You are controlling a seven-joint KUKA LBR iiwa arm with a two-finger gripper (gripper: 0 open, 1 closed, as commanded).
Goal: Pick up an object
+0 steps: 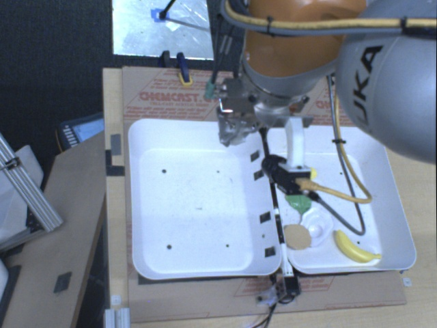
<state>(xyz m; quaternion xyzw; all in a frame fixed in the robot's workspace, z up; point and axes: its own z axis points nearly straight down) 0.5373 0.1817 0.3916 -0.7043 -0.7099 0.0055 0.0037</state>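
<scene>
Nearest you, the right-hand shallow white plastic bin [403,248] is holding all the candidates. The yellow plastic banana [354,247] is lying by the bin's front edge, long axis running left-to-right and tilting slightly toward the front right corner. Just left of it, the flat round tan disc [298,236] is sitting against the divider side. Between and just behind them, a clear, hard-to-read plastic piece [317,222] is lying, and the small green object [298,201] is sitting just behind that, partly under the black fitting and yellow cable.

The left-hand white bin [147,183] is sitting beside it, sharing the centre edge. Both are resting on the cardboard-covered tabletop [164,91].

Further back, the grey metal two-finger tool [235,130] is hanging over the far end of the divider, leaning to the left bin's back right corner. You can't tell whether it's released or clenched; the wrist housing is blocking the tips. Nothing is visibly sitting in it.

Key relation: every object is lying toward the front and right of the tool, well apart from it. The green one is nearest, the banana farthest. My read: you're needing a move forward and right across the divider before any descent. For the banana, close across its short width.
</scene>
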